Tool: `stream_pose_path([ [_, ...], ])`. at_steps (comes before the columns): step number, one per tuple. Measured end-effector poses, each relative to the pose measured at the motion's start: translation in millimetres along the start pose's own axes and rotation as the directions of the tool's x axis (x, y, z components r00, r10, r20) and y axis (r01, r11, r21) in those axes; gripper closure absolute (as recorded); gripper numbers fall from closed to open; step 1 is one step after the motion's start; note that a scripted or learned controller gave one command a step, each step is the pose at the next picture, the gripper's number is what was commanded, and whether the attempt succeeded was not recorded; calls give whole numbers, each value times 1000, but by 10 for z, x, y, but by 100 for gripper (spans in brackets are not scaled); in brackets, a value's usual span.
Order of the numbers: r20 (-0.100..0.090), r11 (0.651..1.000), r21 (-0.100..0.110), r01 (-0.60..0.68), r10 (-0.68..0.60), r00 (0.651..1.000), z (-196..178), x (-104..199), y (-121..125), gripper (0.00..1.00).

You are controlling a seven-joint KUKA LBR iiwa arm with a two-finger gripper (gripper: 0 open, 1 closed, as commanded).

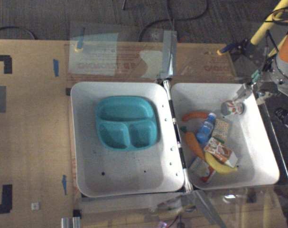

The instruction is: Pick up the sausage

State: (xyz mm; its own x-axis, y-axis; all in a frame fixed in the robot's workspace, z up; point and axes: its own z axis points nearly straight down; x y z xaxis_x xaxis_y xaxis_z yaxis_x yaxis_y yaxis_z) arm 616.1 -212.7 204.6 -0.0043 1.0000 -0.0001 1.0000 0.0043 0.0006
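Observation:
The sausage (195, 115) is a short reddish-orange link lying near the back left of the right bin (257, 141), just left of a blue bottle (206, 126). My gripper (248, 90) hangs over the right bin's back right corner, right beside a small can (232, 108). It is well to the right of the sausage and apart from it. The arm's orange band shows at the frame's right edge.
The right bin also holds a carrot (193, 145), a banana (219, 166), a small carton (220, 151) and a pale box (222, 127), all crowded near the sausage. A teal divided plate (127, 109) lies in the left bin (87, 165).

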Motion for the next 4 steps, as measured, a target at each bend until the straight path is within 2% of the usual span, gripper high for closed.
stream_pose_path([
  [1,2,1000,-3,-31,31,1000,277,-62,417,0],
  [2,1,985,-2,-175,175,985,790,543,522,0],
  [3,1,999,-4,32,-32,999,1172,1175,433,0],
  [4,-1,997,-3,-77,77,997,1169,1060,285,0],
])
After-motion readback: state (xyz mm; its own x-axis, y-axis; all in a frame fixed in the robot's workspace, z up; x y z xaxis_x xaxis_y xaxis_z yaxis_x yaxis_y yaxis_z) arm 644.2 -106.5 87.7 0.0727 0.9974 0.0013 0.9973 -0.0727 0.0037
